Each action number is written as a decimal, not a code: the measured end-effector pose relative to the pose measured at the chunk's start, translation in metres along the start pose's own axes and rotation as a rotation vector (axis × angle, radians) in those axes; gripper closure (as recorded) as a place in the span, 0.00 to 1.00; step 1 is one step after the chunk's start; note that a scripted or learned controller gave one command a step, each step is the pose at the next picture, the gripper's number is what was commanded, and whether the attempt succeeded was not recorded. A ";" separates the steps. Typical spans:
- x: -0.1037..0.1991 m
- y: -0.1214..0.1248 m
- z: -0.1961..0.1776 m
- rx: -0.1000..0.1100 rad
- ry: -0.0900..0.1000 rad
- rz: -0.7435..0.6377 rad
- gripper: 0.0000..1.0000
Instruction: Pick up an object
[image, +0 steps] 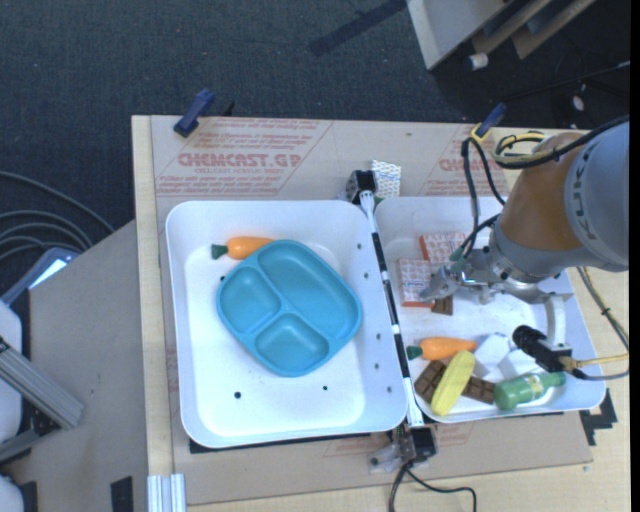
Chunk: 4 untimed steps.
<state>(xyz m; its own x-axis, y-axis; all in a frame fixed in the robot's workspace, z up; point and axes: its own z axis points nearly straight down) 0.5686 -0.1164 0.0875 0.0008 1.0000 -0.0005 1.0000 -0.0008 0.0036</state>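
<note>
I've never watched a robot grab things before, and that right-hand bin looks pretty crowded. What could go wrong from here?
Two likely risks, judging from this view:

1. The end effector sits low over flat packets near the right bin's wall. Flat things are hard to pinch, so it may come up with nothing.

2. The toy carrot, corn cob, chocolate bar and green bottle lie bunched and touching. A grab there could nudge neighbours or lift two.

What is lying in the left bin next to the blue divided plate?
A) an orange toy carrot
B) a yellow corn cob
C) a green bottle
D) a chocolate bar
A: an orange carrot lies at the upper left edge of the blue plate in the left bin.
</note>
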 end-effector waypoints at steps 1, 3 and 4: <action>0.001 0.001 -0.010 -0.004 0.002 0.000 1.00; 0.002 0.002 -0.020 -0.005 0.002 0.000 1.00; 0.002 0.002 -0.020 -0.005 0.002 0.000 0.00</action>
<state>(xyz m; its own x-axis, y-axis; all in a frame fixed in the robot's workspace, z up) 0.5701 -0.1148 0.1077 0.0011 1.0000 0.0011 1.0000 -0.0012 0.0081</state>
